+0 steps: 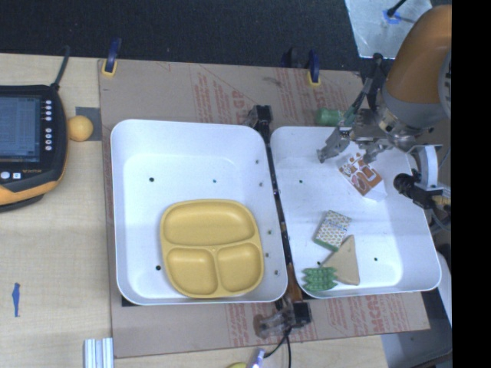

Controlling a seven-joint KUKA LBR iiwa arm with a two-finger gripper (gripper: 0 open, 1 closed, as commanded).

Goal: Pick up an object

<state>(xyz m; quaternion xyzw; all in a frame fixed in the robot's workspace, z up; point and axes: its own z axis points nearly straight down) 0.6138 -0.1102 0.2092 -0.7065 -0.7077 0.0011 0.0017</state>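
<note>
My gripper (349,152) hangs over the back of the right bin (399,271), fingers spread open. A small red-and-white packet (360,175) lies on the bin floor just in front of the fingertips, and I cannot see it pinched between them. Toward the bin's front lie a green-and-white patterned block (332,229), a tan wedge (347,264) and a small green toy (317,278). The grey arm with its orange band (422,48) comes in from the upper right.
The left bin (153,159) holds a yellow divided plate (212,248). A green item (329,116) sits behind the right bin on the cardboard. A control pendant (27,146) and a yellow ball (80,127) lie at far left.
</note>
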